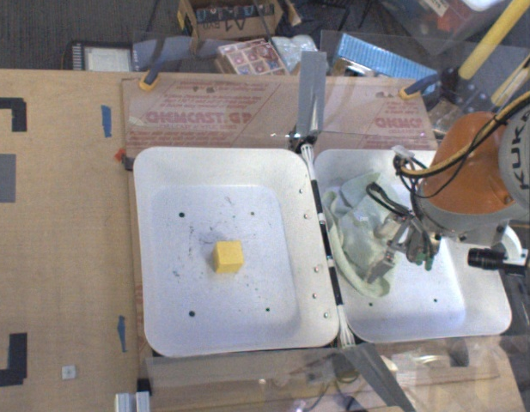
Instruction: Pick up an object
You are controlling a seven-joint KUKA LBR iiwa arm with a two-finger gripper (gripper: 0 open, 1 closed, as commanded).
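A small yellow cube [229, 257] lies near the middle of the left bin [161, 178]. A crumpled pale green cloth [355, 230] is spread over the left half of the right bin [471, 307]. My gripper [392, 254] is low in the right bin, at the cloth's right edge and pointing down-left onto it. The grey arm with its orange band [471, 170] reaches in from the right, above the bin's far right corner. The gripper hides part of the cloth.
A grey metal divider [311, 101] rises behind the seam between the two bins. Boxes, cables and clutter lie beyond the bench's far edge. Bare wooden bench top [58, 230] stretches to the left of the bins.
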